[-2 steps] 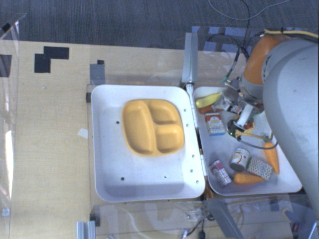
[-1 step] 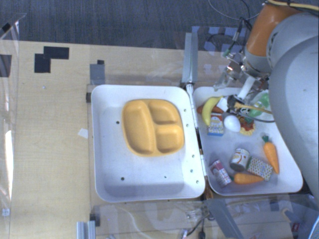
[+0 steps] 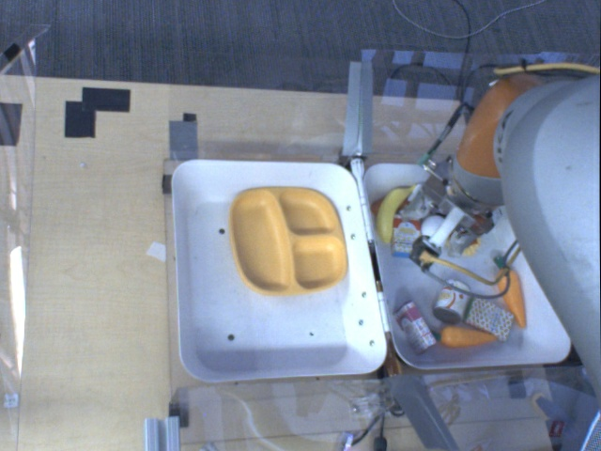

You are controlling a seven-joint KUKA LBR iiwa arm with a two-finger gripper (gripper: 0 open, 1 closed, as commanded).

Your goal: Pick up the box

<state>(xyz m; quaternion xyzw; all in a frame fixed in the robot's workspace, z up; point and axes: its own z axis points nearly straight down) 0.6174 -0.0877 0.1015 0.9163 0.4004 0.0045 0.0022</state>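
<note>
The box [image 3: 405,234] is a small carton printed in red, white and blue. It lies in the right bin [image 3: 545,350] near that bin's left wall, just below a banana [image 3: 389,210]. My gripper [image 3: 436,216] hangs low over the upper middle of the right bin, right beside the box and partly over it. The wrist hides the box's right side.
The left bin [image 3: 202,346] holds a yellow divided tray [image 3: 287,239]. In the right bin's front part lie a small can [image 3: 414,325], a jar [image 3: 451,301], a chequered packet [image 3: 490,318] and two orange carrots [image 3: 467,337] [image 3: 516,296]. The arm covers the bin's right side.
</note>
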